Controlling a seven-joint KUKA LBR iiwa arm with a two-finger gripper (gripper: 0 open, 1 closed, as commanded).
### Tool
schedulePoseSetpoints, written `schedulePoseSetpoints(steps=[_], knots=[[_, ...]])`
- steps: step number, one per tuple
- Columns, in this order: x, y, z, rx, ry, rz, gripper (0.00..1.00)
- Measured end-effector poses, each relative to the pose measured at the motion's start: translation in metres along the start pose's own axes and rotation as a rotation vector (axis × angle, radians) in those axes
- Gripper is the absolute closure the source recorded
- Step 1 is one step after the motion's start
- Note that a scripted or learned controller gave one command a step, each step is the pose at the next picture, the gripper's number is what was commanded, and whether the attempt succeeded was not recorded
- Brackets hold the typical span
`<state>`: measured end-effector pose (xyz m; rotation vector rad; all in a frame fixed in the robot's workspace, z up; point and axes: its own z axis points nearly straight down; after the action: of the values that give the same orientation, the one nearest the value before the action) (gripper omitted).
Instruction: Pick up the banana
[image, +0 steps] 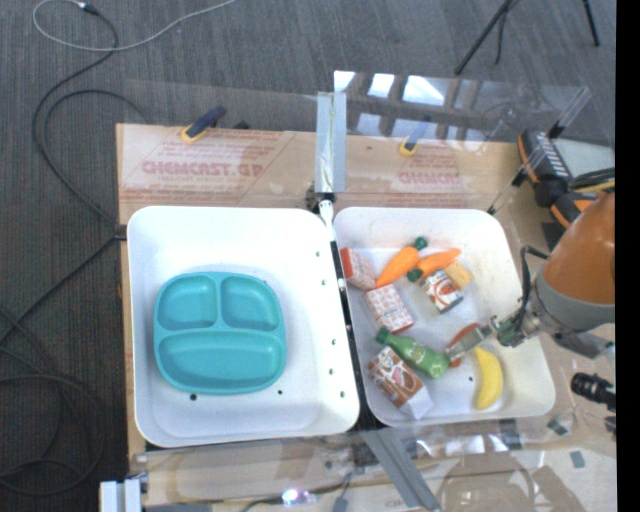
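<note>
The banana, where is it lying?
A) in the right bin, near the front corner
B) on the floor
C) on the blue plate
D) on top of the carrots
A: the banana lies on the floor of the right bin, near its front right corner, just below the gripper.

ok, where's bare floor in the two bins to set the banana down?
Left white bin: bare strips around the teal compartment plate. Right white bin: crowded; free only at its far-right corner beyond the orange carrots and right of the yellow banana.
</note>
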<state>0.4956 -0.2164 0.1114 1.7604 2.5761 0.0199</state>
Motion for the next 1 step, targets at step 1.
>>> schedulePoseSetpoints(steps=[1], knots=[[0.0017, -0.0053, 0.0193, 0.01, 0.011, -0.029, 0.0]])
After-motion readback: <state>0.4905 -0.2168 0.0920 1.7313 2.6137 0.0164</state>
